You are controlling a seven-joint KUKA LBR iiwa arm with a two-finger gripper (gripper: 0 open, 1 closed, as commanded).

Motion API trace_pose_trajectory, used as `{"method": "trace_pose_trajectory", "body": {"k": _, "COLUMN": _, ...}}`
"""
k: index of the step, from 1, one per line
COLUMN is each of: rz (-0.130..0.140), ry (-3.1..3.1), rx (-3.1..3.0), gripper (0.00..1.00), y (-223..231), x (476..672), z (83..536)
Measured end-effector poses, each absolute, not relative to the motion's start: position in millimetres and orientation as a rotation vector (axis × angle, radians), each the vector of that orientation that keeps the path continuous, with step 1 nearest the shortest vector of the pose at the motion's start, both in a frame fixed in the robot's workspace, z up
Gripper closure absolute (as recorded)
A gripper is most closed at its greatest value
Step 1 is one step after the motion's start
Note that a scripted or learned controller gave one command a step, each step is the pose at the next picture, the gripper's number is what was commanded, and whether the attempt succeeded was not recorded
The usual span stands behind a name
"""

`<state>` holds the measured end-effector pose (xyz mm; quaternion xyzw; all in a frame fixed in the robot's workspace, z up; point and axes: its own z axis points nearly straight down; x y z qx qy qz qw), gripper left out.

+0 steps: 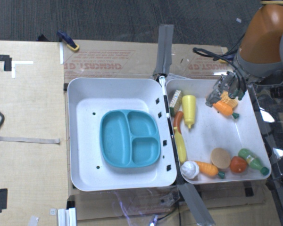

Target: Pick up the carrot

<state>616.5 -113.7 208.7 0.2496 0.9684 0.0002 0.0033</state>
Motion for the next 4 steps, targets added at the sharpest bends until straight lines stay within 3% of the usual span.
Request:
{"method": "trace_pose_trajectory", "body": {"k": 1, "rz": -0.001, "ry": 2.724, "rx": 1.559, "gripper": 1.0, "y": -51, "x": 619.9, "z": 213}}
{"method": "trace_pose_trajectory", "body": {"k": 2, "rz": -0.002, "ry": 2.724, "rx": 1.56, "gripper": 0.0, "y": -51, "x": 619.8, "z": 213}}
{"method": "trace_pose_trajectory", "body": {"k": 3, "rz": -0.001, "ry": 2.972, "rx": 1.014, "gripper": 0.0, "y": -135, "x": 612.1, "z": 169}}
{"method": "trace_pose_trajectory", "body": {"k": 4, "rz": 0.002, "ry": 2.873, "rx": 1.254, "gripper": 0.0, "y": -186, "x": 629.1, "z": 96}}
